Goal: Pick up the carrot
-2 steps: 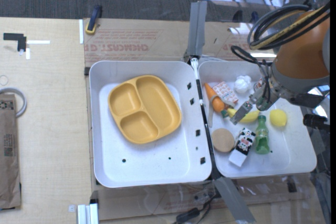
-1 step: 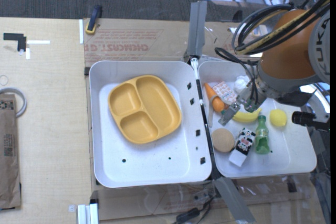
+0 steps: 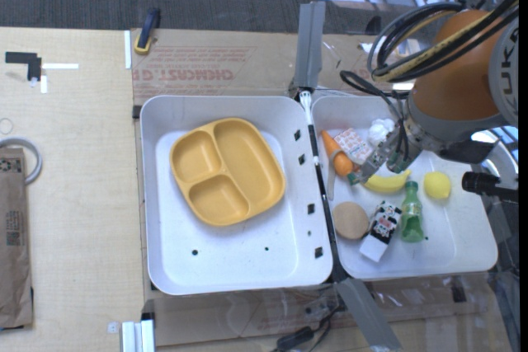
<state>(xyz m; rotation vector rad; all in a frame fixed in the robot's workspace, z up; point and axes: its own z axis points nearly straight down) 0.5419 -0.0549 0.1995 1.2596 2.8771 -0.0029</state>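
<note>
The arm reaches into the right bin [image 3: 474, 255], and its gripper [image 3: 373, 163] hangs low, just beside the carrot [image 3: 337, 154]. The carrot lies near the left wall of that bin, with its thick orange end close to the gripper. The carrot is not between the fingers, so the picking up is not done yet. This looks like the reaching step, just ahead of the grab. I cannot tell from here if the pincer is released or clenched, because the tips are small and dark. The next move, I think, calls for getting one finger on each side of the carrot and then squeezing, without bumping the banana [image 3: 388, 182] that lies right next to it. Now the count. There are two white bins. The left bin [image 3: 165, 260] holds one yellow plate [image 3: 227, 171] with three parts. The right bin holds one carrot, one banana, one lemon [image 3: 437, 185], one green bottle [image 3: 411, 214], one round tan thing [image 3: 351, 220], and one little black and white box [image 3: 380, 230].
</note>
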